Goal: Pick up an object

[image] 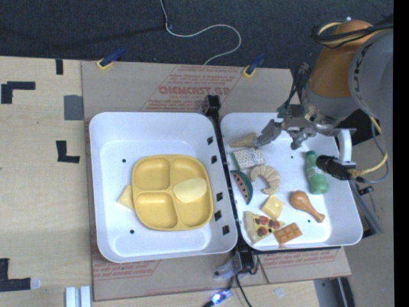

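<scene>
Beside green bottle (315, 172): chicken drumstick (307, 206).

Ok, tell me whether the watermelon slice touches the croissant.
Apart. The camera view shows a strip of white bin floor between the watermelon slice and the croissant.

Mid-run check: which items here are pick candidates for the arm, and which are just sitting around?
In play: gripper; right bin items: green bottle, drumstick, croissant, watermelon slice, pizza slice, cheese wedge.

Lying about: yellow divided plate in left bin, white cable, clamps.
</scene>
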Controlling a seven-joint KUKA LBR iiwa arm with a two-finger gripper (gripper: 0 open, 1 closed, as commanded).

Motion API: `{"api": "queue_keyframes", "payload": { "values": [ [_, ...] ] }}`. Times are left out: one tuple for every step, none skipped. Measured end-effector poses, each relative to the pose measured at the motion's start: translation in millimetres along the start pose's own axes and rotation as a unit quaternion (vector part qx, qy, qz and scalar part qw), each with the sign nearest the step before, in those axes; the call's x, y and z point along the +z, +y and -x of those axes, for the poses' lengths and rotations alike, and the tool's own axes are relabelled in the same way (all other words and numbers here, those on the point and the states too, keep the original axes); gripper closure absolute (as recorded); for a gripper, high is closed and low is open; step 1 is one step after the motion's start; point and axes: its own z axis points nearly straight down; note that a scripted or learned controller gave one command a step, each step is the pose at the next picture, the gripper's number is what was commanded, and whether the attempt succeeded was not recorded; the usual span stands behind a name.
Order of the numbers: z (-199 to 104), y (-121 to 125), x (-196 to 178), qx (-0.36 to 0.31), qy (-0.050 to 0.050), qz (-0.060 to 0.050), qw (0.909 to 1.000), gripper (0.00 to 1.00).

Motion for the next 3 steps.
{"api": "queue_keyframes", "payload": {
  "values": [
    [0,3,-8,-0.001,-0.001,0.007,1.0000,0.00],
    [-7,1,38,-0.001,-0.001,0.004,1.0000,0.00],
    [-3,2,83,-0.001,-0.001,0.004,1.0000,0.00]
  ]
}}
